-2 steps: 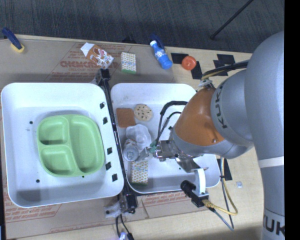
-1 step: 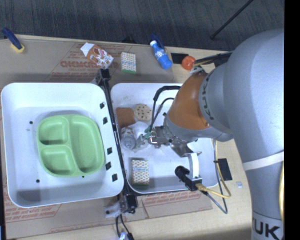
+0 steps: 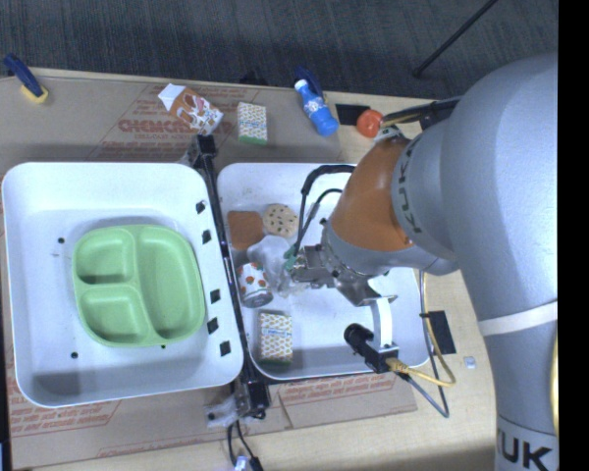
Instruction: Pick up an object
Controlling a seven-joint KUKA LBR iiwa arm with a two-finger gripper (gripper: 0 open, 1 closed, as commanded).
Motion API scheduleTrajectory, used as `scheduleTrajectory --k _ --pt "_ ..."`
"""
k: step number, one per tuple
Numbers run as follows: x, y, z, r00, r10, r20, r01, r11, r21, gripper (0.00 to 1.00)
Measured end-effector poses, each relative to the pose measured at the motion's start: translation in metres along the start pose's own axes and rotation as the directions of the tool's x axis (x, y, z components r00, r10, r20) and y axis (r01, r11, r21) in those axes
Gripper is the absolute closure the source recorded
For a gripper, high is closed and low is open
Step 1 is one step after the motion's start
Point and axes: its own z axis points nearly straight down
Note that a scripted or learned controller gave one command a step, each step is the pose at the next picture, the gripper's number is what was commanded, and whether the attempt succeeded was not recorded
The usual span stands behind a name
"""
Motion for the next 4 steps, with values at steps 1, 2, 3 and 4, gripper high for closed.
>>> scheduleTrajectory --k 1,2,3,4 --pt "0.012 -0.043 -0.107 1.0 0.001 -0.005 -0.001 1.0 -0.002 1.0" --pt "-0.041 -0.026 -0.095 1.0 0.002 -0.005 -0.003 1.0 -0.002 1.0" --pt "-0.078 -0.044 -0.105 1.0 0.002 -0.004 -0.002 1.0 -0.004 1.0" --pt "-0.032 -0.032 -0.171 1.0 0.0 -0.005 0.0 1.0 -0.004 1.0"
